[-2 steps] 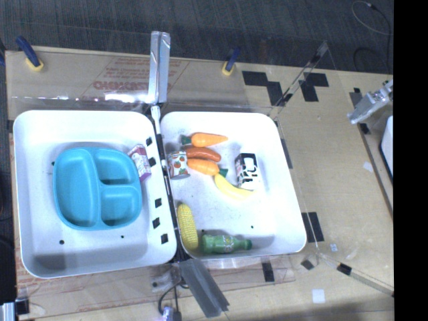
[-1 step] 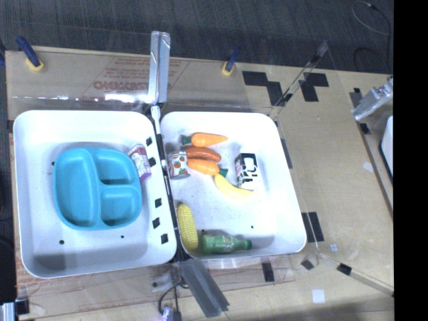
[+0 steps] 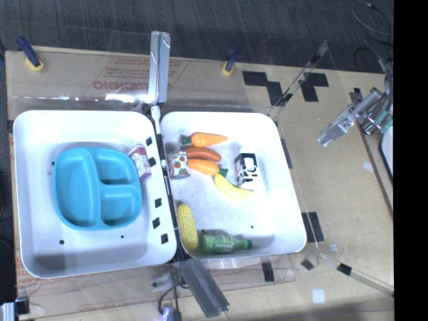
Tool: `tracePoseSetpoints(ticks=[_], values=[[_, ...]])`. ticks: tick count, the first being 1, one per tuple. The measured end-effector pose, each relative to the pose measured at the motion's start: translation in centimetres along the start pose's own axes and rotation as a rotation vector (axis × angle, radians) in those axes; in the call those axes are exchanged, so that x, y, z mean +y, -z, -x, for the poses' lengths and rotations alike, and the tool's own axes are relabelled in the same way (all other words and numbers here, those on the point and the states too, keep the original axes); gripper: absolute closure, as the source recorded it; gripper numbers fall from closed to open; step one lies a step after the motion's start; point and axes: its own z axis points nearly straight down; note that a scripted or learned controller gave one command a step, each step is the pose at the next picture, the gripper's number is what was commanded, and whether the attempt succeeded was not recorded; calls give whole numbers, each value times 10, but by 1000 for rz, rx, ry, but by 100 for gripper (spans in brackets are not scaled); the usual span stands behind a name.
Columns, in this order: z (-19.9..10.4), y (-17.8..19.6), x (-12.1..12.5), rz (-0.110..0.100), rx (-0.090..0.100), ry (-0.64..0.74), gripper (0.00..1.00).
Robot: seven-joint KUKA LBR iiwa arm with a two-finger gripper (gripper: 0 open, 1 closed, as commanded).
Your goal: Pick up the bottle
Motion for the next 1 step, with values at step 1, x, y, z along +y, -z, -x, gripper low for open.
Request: tracePoseSetpoints(ticks=[1], values=[[4,0,-13,-1,-1,-311,100]])
